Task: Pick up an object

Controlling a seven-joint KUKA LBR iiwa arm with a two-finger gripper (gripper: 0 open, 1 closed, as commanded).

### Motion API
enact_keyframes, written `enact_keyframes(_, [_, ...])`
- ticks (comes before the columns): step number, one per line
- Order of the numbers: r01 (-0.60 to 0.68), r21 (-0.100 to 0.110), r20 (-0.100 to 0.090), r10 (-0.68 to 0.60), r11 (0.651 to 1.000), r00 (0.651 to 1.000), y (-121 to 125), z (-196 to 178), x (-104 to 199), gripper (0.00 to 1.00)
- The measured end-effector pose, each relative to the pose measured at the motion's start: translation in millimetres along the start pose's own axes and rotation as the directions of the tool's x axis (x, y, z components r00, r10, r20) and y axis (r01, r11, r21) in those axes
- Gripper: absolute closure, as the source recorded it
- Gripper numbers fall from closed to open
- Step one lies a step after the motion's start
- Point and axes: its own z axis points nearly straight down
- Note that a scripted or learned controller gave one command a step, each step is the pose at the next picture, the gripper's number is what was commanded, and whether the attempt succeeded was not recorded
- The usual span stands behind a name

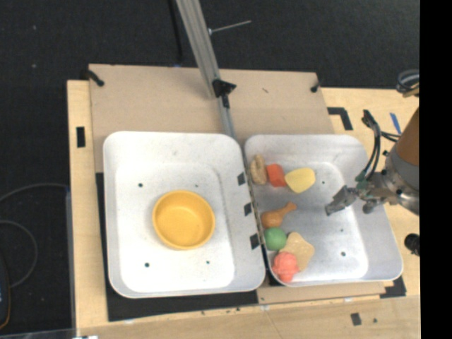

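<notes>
The right bin [353,260] holds several small objects along its left side: a tan piece [258,169], a red-orange piece [275,176], a yellow lemon-like piece [300,180], an orange drumstick-like piece [277,215], a green ball [275,239], a beige piece [301,249] and a pink ball [285,265]. My gripper [353,198] hangs over the right part of this bin, its fingers spread apart with nothing between them. It is well to the right of the objects.
The left bin [127,161] carries a yellow bowl [183,219]. A grey metal pole [201,44] slants from the top down to the gap between the bins. Cables [371,143] hang near the arm at the right.
</notes>
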Motion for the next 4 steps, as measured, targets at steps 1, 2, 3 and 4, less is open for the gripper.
enact_keyframes(1, [-0.001,-0.001,0.0,0.001,1.0,1.0,0.0,0.0,-0.1,0.0])
enact_keyframes(2, [-0.004,0.007,0.001,0.004,1.0,1.0,2.4,62.7,-1.2,0.0])
enact_keyframes(3, [-0.005,0.002,0.003,0.005,1.0,1.0,2.5,111.0,-2.7,0.0])
enact_keyframes(4, [-0.009,-0.004,0.003,0.009,1.0,1.0,4.1,98.4,-3.3,1.0])
